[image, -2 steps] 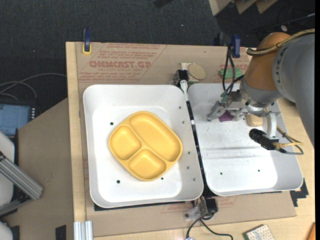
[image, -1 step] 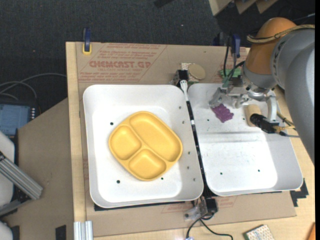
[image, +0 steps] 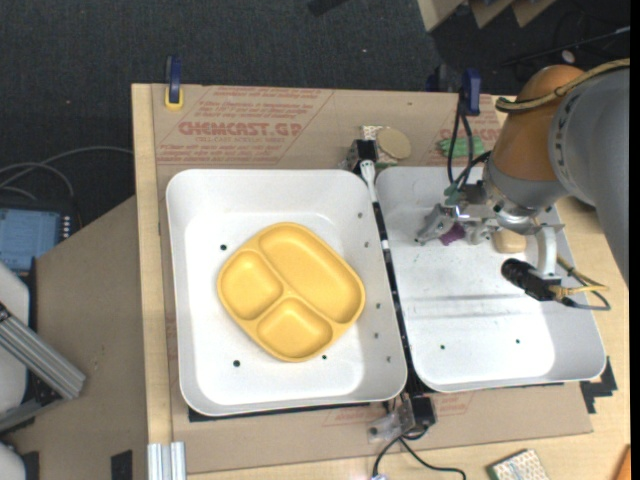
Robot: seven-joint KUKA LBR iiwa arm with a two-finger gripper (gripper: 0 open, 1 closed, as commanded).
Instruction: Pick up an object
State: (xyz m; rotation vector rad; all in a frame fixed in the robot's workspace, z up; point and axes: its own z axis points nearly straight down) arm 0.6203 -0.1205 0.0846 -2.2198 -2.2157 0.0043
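Camera view: bench [image: 250, 128] is seen from above at a slant, covered by brown printed cardboard, with two white bins set side by side.
Left bin [image: 190, 268]: placed at 9 o'clock of the bench; a few small dark dots are seen on its floor.
Yellow tray [image: 290, 290]: laid flat at the centre of the left bin, clear of all walls. It is divided into three compartments: a large one at 1 o'clock, a smaller one at 9 o'clock, another at 6 o'clock. Nothing is seen in them.
Right bin [image: 480, 348]: set at 3 o'clock of the bench, its left wall touching the left bin's right wall; faint grey scuffs are seen across its floor.
Purple object [image: 450, 234]: small, found at 11 o'clock in the right bin, right at the gripper. Shape is too small to be told.
Gripper [image: 457, 220]: lowered over the 11 o'clock part of the right bin, directly at the purple object. Whether it is spread, closed or pinching the object cannot be told.
Arm [image: 540, 138]: brought in from 3 o'clock, orange band seen above the wrist, grey body at 2 o'clock.
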